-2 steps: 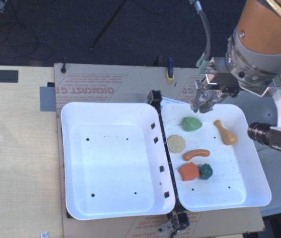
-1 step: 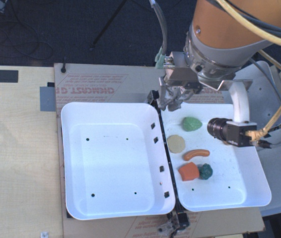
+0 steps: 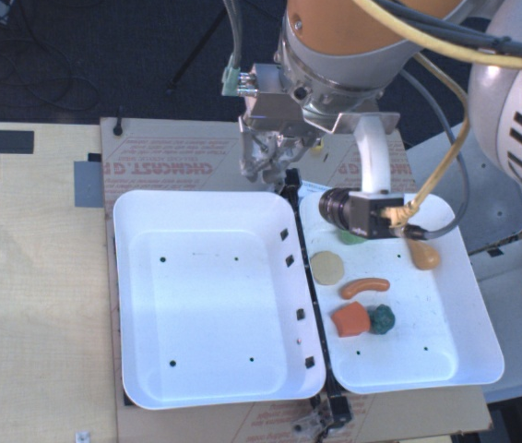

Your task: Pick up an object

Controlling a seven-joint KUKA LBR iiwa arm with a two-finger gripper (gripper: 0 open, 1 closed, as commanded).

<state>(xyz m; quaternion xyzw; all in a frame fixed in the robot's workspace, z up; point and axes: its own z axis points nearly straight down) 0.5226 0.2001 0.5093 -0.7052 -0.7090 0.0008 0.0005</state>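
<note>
The tool [image 3: 270,160] hangs above the bins' far edge, grip unreadable, because the sausage [image 3: 364,288] and block [image 3: 351,319] lie well below-right, untouched.

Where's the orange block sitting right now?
The orange block lies in the right bin, near its left wall, touching the dark green lump on its right and just below the sausage.

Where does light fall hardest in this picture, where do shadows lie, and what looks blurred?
Camera view: light falls hardest on the right bin, whose floor is near washed out; the left bin is bluish, shaded along its left wall; the arm shades the right bin's far end, around the green item; the sausage and the red block are soft-edged; the hand is blurred.
</note>
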